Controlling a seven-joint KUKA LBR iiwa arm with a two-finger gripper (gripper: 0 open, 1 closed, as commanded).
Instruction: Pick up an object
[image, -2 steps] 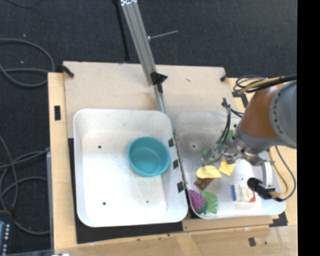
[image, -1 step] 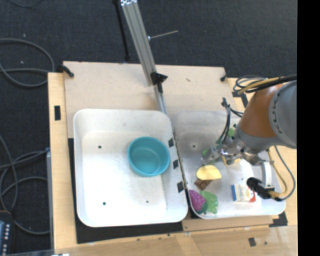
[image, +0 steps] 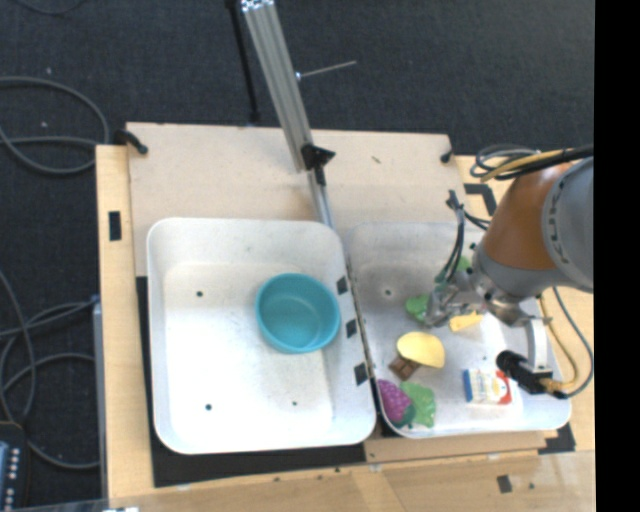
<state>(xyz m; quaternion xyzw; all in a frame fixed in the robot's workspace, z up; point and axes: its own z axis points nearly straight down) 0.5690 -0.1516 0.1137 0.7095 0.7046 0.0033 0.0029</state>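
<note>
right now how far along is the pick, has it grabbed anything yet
Done: the arm has reached into the right bin, with the gripper low among the items beside a small green object. In hand: nothing visibly held. Left: gripping and lifting; the yellow object, purple piece and blue bowl all lie in their bins.

Glossy teal plastic bowl (image: 297, 312), matt white bins (image: 180, 250), raw wood bench (image: 220, 170)

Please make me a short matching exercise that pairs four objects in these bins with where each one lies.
Things:
1. blue bowl
2. purple grapes
3. small white carton
4. yellow lemon-like piece

Places:
A. right bin, near its front right corner
B. left bin, toward its right side
C. right bin, near its middle
D. right bin, front left corner

Pairs: 1-B, 2-D, 3-A, 4-C
</note>
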